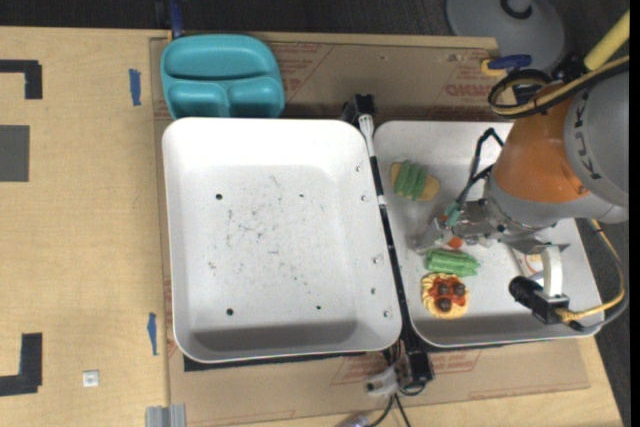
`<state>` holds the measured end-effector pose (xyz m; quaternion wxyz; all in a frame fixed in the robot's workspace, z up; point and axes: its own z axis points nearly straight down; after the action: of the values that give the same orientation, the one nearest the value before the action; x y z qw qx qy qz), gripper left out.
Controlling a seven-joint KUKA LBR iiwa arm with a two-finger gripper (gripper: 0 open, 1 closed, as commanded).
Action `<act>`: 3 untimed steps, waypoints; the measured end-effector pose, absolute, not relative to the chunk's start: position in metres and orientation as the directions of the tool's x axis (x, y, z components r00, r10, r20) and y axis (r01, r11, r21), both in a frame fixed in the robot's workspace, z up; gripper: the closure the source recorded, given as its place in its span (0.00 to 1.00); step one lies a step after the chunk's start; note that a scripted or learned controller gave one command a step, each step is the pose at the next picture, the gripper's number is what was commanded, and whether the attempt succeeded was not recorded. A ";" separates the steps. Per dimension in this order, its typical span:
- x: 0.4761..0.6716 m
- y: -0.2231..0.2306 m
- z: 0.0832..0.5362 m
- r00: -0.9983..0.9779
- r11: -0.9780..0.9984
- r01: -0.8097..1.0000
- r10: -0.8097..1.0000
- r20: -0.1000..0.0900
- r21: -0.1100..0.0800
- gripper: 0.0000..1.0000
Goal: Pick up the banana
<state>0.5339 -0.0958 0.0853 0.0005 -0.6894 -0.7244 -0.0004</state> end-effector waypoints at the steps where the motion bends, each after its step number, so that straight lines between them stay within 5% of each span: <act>1: 0.487 -0.093 0.085 0.010 -0.010 1.000 1.000 0.001 0.000 0.00; 2: 0.593 -0.048 0.185 0.200 -0.200 0.980 0.980 0.000 0.001 0.00; 3: 0.550 0.062 0.185 0.044 -0.044 0.999 0.999 0.002 -0.003 0.00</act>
<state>0.5498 0.0618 0.1849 0.0018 -0.7225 -0.6914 0.0006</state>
